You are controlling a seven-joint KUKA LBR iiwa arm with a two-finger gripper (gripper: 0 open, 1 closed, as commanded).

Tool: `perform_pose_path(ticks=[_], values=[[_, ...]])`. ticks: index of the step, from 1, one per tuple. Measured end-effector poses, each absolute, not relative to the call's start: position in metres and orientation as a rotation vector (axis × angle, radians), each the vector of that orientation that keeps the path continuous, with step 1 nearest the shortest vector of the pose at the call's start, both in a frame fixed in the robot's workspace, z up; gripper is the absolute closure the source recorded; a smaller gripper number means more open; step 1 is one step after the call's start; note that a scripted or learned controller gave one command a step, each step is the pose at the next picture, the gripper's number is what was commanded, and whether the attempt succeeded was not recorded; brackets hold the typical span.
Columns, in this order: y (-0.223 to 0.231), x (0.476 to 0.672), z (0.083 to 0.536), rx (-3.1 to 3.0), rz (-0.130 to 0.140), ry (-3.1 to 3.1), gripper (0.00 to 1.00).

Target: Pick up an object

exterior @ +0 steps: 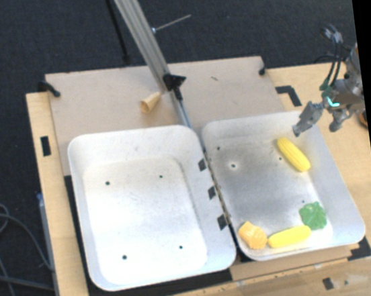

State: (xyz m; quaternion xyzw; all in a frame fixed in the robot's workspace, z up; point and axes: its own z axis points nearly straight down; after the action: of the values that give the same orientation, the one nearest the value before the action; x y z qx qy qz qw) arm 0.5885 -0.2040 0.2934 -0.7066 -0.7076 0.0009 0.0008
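The right bin (259, 188) holds a yellow corn cob (293, 154) near its far right side. Along its near edge lie an orange-yellow chunk (252, 235), a yellow banana-like piece (289, 236) and a green leafy piece (312, 216). My gripper (322, 117) hangs at the right bin's far right corner, just up and right of the corn cob. Its two grey fingers stand spread apart with nothing between them.
The left bin (89, 190) lies beside the right one. A slanted aluminium rail (147, 44) runs from the top down to the gap between the bins. A small tan cone (150, 102) lies on the board behind the left bin.
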Motion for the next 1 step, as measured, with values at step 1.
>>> perform_pose_path(ticks=[1], values=[[-0.2041,0.5891,0.2959,-2.220,0.001,-2.227,0.00]])
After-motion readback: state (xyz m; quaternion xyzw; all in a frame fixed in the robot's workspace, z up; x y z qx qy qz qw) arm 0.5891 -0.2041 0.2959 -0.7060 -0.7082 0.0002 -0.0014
